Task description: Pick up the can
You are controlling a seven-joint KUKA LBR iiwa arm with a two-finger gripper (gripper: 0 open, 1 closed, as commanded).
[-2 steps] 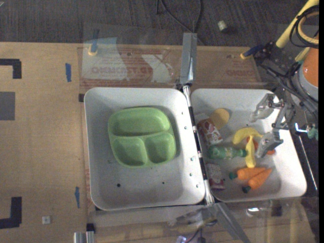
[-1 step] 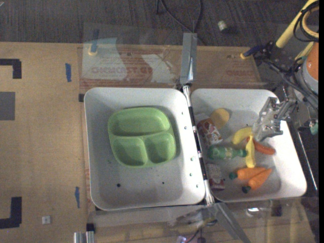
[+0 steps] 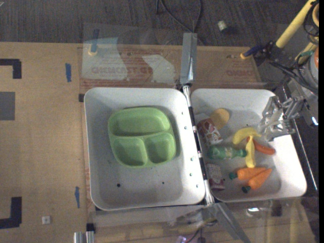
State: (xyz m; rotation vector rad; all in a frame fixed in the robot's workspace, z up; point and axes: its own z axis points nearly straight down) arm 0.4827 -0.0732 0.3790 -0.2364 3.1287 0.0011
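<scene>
My claw [image 3: 276, 121] hangs at three o'clock in the right bin [image 3: 298, 186], open and empty, because the can [image 3: 209, 131] lies toward nine o'clock against the divider.

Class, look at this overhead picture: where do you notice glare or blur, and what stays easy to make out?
Camera view: glare on the clear sheet above the bins; the whole frame is soft, so the can label is unreadable; the gripper is hazy; the green divided plate is evenly lit and clear.
</scene>
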